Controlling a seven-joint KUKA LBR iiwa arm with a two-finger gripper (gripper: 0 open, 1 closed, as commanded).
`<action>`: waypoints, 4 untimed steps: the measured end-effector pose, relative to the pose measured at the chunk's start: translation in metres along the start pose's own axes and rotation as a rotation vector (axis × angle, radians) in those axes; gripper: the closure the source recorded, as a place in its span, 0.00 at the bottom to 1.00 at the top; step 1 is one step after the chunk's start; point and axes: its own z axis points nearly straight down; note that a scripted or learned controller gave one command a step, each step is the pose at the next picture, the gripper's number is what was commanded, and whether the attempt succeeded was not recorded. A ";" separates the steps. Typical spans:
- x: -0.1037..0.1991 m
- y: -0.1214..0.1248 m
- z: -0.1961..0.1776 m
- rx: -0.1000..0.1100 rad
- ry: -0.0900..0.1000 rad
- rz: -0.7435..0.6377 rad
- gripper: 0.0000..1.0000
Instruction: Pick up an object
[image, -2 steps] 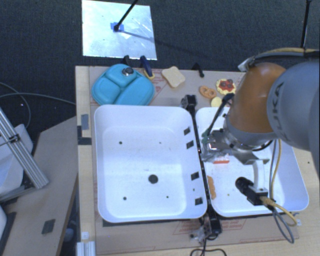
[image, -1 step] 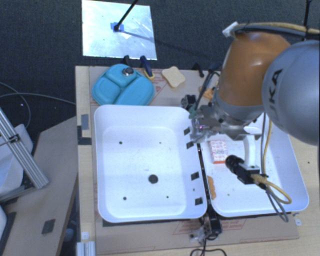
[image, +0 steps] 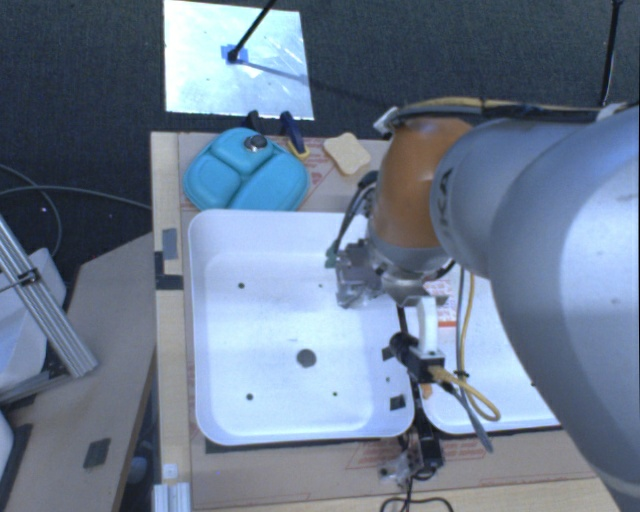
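Gripper (image: 350, 283) low over left bin (image: 215, 300); grasp state we cannot tell. Candidate object (image: 438, 308), white and red, lies in right bin (image: 520, 400). Risk: closing on nothing there.

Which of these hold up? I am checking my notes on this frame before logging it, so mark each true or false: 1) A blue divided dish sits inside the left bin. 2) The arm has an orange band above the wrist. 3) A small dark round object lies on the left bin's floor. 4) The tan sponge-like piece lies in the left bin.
1) False. The blue divided dish rests on the bench beyond the left bin, outside its rim.
2) True. The orange band wraps the arm above the wrist.
3) True. The small dark round object lies on the left bin's floor.
4) False. The tan piece lies on the bench beyond the bin, beside the dish.
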 end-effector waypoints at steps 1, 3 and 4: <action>-0.002 0.001 -0.017 -0.008 0.001 -0.004 1.00; 0.104 -0.059 -0.046 0.005 0.000 -0.001 1.00; 0.007 -0.071 0.042 0.002 -0.001 0.012 1.00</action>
